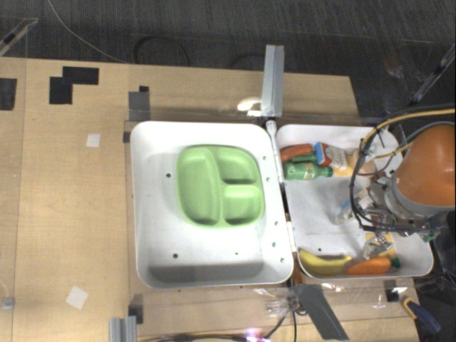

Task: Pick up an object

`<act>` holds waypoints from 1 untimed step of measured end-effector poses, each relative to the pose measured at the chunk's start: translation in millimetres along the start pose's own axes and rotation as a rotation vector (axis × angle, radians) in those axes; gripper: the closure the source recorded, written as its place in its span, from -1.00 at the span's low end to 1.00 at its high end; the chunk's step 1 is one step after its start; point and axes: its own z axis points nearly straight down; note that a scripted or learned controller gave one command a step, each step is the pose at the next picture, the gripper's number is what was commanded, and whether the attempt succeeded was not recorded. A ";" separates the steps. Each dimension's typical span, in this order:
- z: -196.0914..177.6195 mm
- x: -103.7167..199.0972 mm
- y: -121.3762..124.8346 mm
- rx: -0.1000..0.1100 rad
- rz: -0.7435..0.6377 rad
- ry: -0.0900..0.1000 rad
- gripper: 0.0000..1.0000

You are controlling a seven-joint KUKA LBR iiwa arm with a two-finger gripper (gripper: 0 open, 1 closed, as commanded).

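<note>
Objects for picking all lie in the right-hand shallow white plastic bin [313,212], at the right end of the pale wooden worktop [64,212]; the left white bin [153,191] carries a green moulded three-compartment tray [217,184]. Largest of the loose items, a yellow banana [324,263], rests along the right bin's near edge, touching an orange carrot [369,266]. A green bottle [308,169] and a red sausage-shaped toy [296,151] sit by the far-left corner. The claw [374,223] hangs under the arm's wrist, just above the carrot and near the banana; whether it is apart or together I cannot tell. A good try would likely centre squarely over one item, clear of the bin wall, before descending
</note>
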 end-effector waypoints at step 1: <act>0.8 0.8 -20.5 -0.003 -0.206 0.003 -1.00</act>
